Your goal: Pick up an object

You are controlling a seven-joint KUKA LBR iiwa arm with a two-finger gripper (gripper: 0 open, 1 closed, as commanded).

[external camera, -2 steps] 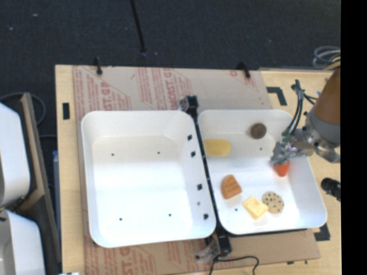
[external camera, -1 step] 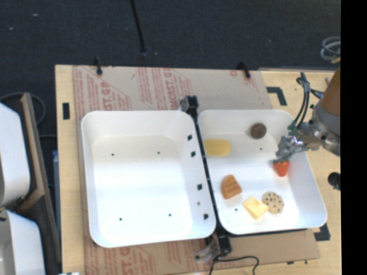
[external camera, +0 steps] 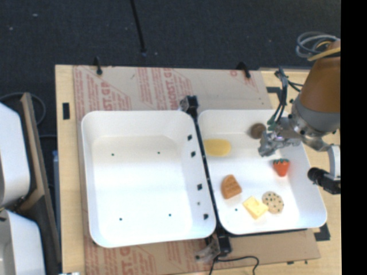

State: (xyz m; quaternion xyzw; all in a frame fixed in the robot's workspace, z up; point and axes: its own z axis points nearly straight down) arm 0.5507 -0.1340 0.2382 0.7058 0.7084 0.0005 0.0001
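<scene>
Several small toy foods lie in the right bin (external camera: pixel 304 213): a yellow oval piece (external camera: pixel 217 148), a brown round piece (external camera: pixel 257 130), a red strawberry (external camera: pixel 281 167), an orange-brown bread piece (external camera: pixel 231 187), a yellow cheese block (external camera: pixel 254 207) and a chocolate-chip cookie (external camera: pixel 273 201). My gripper (external camera: pixel 268 148) hangs over the right bin's upper right part, between the brown round piece and the strawberry. Nothing shows between its fingers from this angle.
The left bin (external camera: pixel 143 176) sits beside the right one, with a black divider strip (external camera: pixel 199 165) along their shared edge. Both bins rest on a cardboard sheet (external camera: pixel 149 87) on the bench. The arm's orange band (external camera: pixel 321 90) looms at the right.
</scene>
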